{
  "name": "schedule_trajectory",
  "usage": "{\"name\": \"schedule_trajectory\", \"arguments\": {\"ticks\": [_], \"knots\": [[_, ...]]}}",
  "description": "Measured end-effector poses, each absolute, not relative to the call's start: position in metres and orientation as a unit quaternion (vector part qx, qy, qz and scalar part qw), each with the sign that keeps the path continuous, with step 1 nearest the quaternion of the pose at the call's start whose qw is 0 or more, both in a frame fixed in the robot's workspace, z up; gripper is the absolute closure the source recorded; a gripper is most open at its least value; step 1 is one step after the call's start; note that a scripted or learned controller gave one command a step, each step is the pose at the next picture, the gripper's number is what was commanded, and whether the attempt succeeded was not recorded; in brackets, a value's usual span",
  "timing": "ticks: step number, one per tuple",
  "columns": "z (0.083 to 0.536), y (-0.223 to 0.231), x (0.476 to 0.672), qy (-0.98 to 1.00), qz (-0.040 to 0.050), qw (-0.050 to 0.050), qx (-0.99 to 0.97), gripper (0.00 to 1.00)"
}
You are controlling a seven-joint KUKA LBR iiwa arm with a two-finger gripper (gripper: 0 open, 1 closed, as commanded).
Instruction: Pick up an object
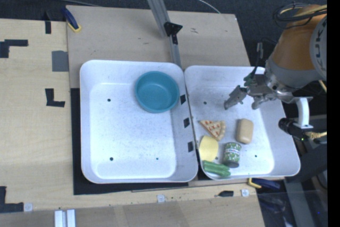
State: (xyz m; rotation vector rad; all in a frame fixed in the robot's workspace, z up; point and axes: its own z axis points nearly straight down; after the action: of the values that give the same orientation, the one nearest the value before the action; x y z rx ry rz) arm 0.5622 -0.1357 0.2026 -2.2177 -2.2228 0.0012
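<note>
In the right bin point(268, 165) lie a pizza slice toy point(213, 127), a tan bread-like piece point(245, 131), a yellow wedge point(209, 148), a green can point(231, 154) and a green pod-shaped toy point(216, 169). My gripper point(245, 100) hangs over the upper part of this bin, above and a little to the right of the pizza slice. Its two fingers are spread apart, open, and nothing sits between them. A blue bowl point(156, 91) rests in the upper right of the left bin point(106, 162).
A slanted metal pole point(155, 0) comes down from the top to the gap between the bins. The arm's grey and orange body point(297, 56) stands over the right bin's far right corner. Black tape marks lie on the wooden bench at left.
</note>
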Motion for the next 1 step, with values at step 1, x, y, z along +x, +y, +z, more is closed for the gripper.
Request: {"name": "schedule_trajectory", "arguments": {"ticks": [1], "knots": [[0.1577,-0.1317,0.5650,-0.708,0.0021,0.002,-0.707,0.00]]}}
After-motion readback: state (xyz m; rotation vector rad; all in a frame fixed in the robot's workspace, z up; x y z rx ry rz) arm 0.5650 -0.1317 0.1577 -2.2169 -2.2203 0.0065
